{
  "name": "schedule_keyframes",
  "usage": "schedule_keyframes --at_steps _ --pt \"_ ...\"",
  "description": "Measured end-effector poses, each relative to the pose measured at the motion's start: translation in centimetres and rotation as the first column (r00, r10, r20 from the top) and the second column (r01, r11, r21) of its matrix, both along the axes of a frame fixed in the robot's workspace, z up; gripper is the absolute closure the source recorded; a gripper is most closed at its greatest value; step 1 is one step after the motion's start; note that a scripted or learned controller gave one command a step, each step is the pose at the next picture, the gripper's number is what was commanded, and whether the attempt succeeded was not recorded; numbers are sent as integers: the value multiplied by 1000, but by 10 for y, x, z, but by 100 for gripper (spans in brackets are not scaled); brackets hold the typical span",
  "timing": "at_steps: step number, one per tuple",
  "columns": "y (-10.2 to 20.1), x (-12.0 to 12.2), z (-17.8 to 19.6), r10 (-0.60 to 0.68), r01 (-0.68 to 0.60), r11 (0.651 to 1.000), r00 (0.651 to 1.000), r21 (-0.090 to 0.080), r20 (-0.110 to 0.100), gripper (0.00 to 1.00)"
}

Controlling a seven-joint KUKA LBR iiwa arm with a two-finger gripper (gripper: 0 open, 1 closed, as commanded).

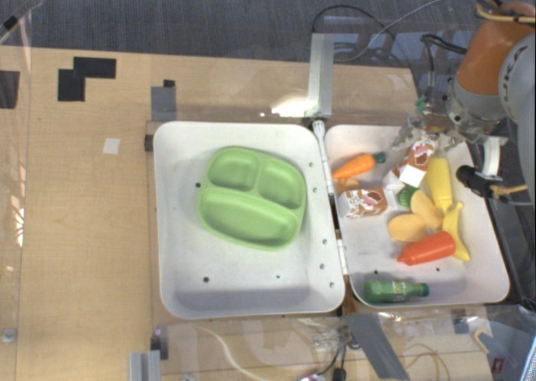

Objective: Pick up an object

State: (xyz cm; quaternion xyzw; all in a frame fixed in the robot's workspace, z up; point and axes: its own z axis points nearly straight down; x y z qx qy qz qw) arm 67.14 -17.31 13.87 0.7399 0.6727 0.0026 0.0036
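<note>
The likely targets lie heaped in the right bin (494, 283): a toy carrot (353, 167) near the dividing wall, a small printed snack packet (365, 202) just below it, a yellow corn cob (439, 184) standing lengthwise beside a banana (455, 231), a yellow lemon-like piece (407, 226), a red-orange pepper-shaped toy (429, 249) and a green bottle (396, 290) lying alone along the near wall. Another small packet (416, 156) sits at the far corner of the heap, just beside the gripper (429, 130), which hangs over the bin's far right corner; whether it is spread or pressed together cannot be told, and nothing is seen between its tips. The left bin (176, 287) bears a green divided tray (251, 197). This looks like the approach step, with no grasp made. The next move calls for settling on one item, preferably one apart from its neighbours, and descending squarely over it.
</note>
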Motion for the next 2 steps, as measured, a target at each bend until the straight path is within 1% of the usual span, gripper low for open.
schedule_keyframes --at_steps 1,2 --pt "-24 1 -48 75 -75 997 997 3 0 0" --pt "-24 4 -36 81 -81 997 997 -3 8 100"
